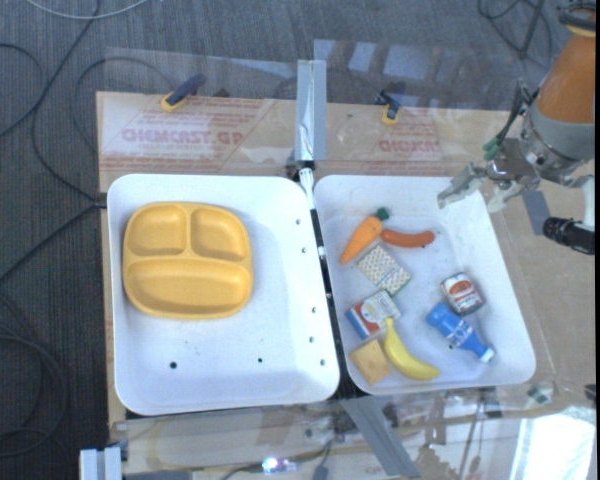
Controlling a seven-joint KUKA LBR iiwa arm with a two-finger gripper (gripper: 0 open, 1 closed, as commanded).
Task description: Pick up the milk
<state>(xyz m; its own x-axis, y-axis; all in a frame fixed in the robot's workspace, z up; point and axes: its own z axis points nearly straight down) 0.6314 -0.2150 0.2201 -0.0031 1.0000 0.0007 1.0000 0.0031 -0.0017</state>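
Note:
The milk [372, 314], a small white carton with blue and red print, lies on its side in the lower middle of the right bin [505, 268]. It sits between a checkered cracker [383, 268] above it and a banana [405, 353] below it. My gripper [475, 196] hovers over the bin's far right corner, well up and to the right of the milk. It is open, its two fingers spread, with nothing between them.
The right bin also holds a carrot [361, 236], a sausage [408, 237], a red-labelled can [462, 293], a blue bottle [458, 331] and a yellow block [370, 363]. In the left bin [220, 368] lies a yellow divided plate [187, 259].

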